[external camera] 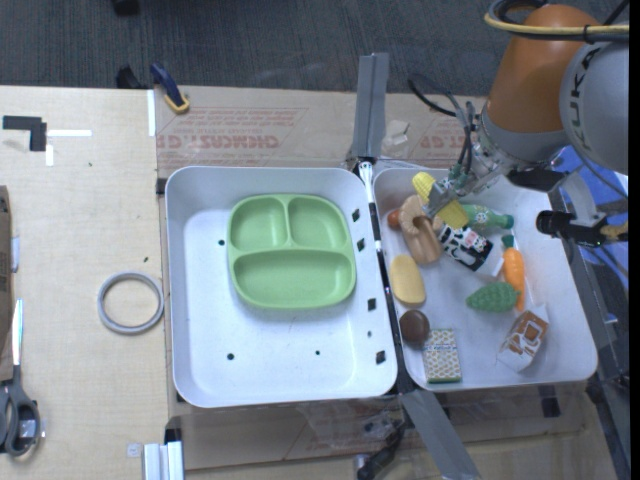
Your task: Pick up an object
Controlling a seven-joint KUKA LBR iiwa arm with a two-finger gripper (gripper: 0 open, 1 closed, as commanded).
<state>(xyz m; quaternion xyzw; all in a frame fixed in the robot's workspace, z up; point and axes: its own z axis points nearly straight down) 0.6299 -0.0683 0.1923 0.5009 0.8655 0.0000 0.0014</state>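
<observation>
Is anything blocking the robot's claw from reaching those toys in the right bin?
Nothing visible does. The gripper is right above the toy pile in the right bin, close to the yellow piece at the back.

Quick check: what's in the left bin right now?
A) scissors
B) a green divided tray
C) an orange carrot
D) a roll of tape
B: the green tray lies in the left bin; the carrot is in the right bin, and the tape and scissors lie on the bench.
</observation>
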